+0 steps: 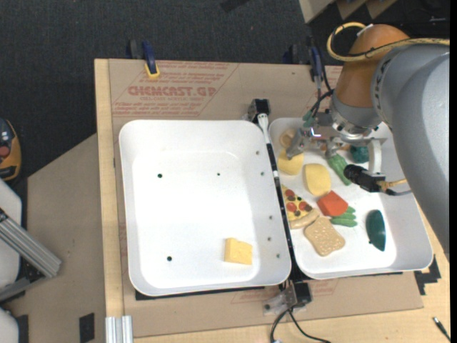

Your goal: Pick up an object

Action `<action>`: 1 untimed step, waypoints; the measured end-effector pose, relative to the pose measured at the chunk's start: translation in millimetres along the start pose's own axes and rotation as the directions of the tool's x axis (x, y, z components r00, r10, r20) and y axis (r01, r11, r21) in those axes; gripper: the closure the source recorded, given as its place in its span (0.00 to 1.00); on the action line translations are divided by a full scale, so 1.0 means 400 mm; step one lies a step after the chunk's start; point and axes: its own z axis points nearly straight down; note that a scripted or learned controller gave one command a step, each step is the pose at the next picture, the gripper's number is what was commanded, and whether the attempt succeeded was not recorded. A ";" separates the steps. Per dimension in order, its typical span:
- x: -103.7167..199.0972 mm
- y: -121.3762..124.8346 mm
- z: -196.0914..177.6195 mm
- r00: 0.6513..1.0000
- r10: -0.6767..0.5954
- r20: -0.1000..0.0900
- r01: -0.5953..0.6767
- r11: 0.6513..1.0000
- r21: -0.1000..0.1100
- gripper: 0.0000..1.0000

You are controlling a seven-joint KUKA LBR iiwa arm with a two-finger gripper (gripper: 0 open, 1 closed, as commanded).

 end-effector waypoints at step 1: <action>-0.026 -0.183 0.003 1.000 0.009 0.000 -0.009 1.000 -0.018 0.00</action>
